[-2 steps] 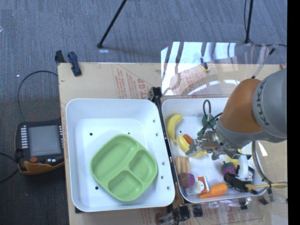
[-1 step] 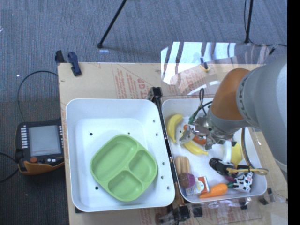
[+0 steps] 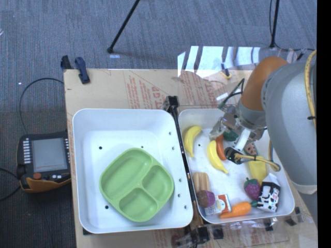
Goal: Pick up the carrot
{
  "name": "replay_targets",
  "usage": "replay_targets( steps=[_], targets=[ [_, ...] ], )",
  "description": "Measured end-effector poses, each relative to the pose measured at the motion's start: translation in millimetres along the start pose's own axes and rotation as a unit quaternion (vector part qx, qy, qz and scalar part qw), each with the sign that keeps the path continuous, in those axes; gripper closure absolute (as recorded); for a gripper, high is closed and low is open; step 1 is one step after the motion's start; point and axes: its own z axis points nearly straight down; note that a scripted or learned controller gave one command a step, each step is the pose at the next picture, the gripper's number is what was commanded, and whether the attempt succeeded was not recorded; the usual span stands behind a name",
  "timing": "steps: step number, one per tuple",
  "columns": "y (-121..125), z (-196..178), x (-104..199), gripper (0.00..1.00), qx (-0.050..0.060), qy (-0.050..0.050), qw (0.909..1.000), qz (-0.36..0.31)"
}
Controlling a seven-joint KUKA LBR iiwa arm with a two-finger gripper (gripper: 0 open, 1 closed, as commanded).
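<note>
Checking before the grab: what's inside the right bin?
Right bin: two bananas, carrot, strawberry, milk carton. The arm covers its far corner.

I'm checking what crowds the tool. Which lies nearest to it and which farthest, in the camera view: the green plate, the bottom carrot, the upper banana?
Measured from the tool in the right bin:
1. Upper banana, just to its left, same bin.
2. Bottom carrot, at that bin's near edge.
3. Green plate, in the left bin.

bins [image 3: 83, 138]: smooth white plastic, slight sheen | tray [image 3: 136, 184]: matt green plastic | carrot [image 3: 237, 210]: glossy orange plastic | bench [image 3: 129, 89]: bare brown board, printed, matt | my arm [image 3: 289, 123]: smooth grey casing | floor [image 3: 51, 25]: rough grey carpet
</note>
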Motion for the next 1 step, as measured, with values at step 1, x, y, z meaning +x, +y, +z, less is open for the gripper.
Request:
replay_targets(
  steps=[1],
  targets=[
    [-85.2, 2.1, -50.7, 0.00, 0.004, 0.000, 0.9999, 0.012]
  ],
)
